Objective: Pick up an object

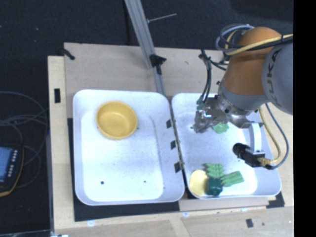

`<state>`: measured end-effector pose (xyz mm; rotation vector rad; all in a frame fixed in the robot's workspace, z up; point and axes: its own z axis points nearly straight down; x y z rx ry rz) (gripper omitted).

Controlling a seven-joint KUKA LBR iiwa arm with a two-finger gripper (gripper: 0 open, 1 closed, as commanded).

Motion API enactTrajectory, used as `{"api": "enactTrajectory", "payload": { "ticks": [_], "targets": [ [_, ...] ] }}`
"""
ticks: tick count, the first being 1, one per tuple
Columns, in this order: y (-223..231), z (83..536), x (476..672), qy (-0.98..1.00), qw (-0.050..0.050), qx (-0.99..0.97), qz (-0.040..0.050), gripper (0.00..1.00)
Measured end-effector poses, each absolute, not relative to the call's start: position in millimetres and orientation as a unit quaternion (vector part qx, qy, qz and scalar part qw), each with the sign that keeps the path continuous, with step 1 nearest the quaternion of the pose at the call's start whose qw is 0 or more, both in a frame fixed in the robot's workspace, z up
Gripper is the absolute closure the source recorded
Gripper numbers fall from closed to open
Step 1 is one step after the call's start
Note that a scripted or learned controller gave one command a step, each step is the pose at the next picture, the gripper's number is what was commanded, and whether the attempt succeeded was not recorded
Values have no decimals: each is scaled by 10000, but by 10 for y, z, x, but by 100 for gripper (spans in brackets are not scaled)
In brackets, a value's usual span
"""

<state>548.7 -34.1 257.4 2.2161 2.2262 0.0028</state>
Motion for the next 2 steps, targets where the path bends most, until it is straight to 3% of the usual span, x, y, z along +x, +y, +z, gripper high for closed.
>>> {"api": "enactTrajectory", "payload": {
  "ticks": [2],
  "targets": [
    [753, 2320, 5396, 7083, -1, 7059, 1, 100]
  ]
}}
